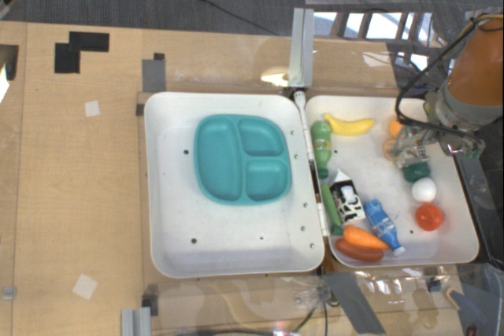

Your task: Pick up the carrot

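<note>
Carrot (363,236): lies in the right bin (465,248), near its front left corner; the long axis runs roughly left to right, tilted slightly down toward the right; which end is the tip cannot be told.
Red-brown item (359,252): lies just in front of the carrot, touching it.
Blue packet (383,225): lies just right of the carrot, slanted.
Claw (413,147): low over the rear right part of the right bin, well apart from the carrot; jaw opening and any contents cannot be told.
Dark green item (416,169): sits directly below the claw.
White ball (424,190): sits near the red ball (429,217).
Banana (349,124): lies at the rear of the right bin.
Left bin (169,248): holds a teal divided plate (213,169).
Bench (71,208): carries both bins.
</note>
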{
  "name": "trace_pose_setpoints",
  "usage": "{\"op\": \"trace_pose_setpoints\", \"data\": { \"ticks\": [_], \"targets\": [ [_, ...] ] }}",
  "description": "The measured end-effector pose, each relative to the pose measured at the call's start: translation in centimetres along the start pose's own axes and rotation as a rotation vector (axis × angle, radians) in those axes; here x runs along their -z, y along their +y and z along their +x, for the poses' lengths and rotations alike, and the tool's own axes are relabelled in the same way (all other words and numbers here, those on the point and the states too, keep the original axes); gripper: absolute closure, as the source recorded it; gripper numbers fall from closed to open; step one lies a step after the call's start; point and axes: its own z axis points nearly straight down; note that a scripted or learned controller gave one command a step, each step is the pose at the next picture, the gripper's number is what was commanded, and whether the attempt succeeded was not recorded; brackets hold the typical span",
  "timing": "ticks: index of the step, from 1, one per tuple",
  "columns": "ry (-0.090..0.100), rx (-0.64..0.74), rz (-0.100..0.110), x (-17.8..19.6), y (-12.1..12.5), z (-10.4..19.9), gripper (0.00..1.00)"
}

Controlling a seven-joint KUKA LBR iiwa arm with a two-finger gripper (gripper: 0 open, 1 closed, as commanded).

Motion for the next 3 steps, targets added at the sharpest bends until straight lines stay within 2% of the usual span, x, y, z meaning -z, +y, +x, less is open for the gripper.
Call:
{"op": "trace_pose_setpoints", "data": {
  "ticks": [1,2,3],
  "targets": [
    [-0.008,-0.182,0.002,-2.9,5.8,4.1,1.0],
    [-0.007,-0.141,0.003,2.0,0.3,0.7,1.0],
    [-0.007,-0.101,0.0,-3.0,6.6,-1.5,1.0]
  ]
}}
